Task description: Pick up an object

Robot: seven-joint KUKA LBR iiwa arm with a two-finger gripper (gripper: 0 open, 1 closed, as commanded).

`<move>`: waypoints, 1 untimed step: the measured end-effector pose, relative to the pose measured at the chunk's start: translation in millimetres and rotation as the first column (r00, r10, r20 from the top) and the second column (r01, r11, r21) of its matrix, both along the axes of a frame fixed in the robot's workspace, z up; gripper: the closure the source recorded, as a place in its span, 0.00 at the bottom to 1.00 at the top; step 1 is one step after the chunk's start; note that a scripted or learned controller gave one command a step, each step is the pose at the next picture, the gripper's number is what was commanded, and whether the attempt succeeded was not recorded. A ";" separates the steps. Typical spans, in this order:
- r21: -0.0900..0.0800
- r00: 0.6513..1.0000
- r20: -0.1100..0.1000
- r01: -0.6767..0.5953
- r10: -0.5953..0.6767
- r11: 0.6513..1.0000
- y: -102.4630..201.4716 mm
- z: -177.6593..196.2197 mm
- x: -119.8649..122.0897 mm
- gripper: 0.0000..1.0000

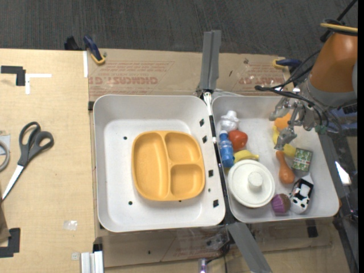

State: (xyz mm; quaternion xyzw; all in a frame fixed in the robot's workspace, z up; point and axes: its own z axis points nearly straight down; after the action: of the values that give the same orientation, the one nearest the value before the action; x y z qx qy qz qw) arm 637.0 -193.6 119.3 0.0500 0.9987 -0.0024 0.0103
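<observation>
My gripper (pixel 289 131) hangs over the upper right part of the right bin (pixel 327 212), open, with nothing visibly between its fingers. Just left of it lies an orange and yellow toy (pixel 280 122), and a yellow piece (pixel 288 150) sits right below the fingertips. Further down the bin are an orange carrot (pixel 284 168), a green can (pixel 302 159), a black and white cow toy (pixel 301 195) and a purple piece (pixel 280 203). A white lidded bowl (pixel 252 182) stands in the bin's middle. By the left wall lie a blue bottle (pixel 226 150), a red toy (pixel 238 138), a banana (pixel 246 155) and a white toy (pixel 229 120).
The left bin (pixel 108 169) holds a yellow divided plate (pixel 168 165). Scissors (pixel 27 148) lie on the bench at far left. The arm's orange band (pixel 338 61) rises at the upper right, with cables around it.
</observation>
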 end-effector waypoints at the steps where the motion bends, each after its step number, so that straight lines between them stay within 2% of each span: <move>1: 0.005 0.996 -0.015 0.087 -0.087 0.996 10.8 -25.2 -5.8 0.00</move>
State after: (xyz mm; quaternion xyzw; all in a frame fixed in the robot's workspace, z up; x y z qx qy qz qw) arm 631.2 -182.8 94.1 0.0935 0.9956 -0.0002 0.0029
